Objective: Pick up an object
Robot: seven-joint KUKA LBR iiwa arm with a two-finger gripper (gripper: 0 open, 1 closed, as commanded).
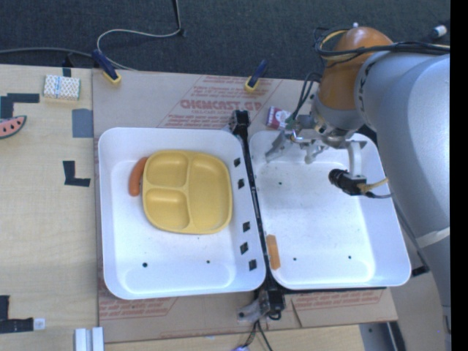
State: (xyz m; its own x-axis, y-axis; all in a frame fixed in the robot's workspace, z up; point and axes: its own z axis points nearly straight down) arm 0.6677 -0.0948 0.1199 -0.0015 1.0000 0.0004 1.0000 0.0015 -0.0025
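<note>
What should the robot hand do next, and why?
Probably move toward the small orange piece at the right bin's left edge. The gripper hangs over that bin's far end with nothing between its fingers, and that piece is the nearest object.

The table (44, 196) carries a cardboard sheet (212, 104) under two white bins (117, 218) set side by side, touching. Near its far left corner lie a small patterned block (61, 87) and black tape marks (73, 174).
</note>
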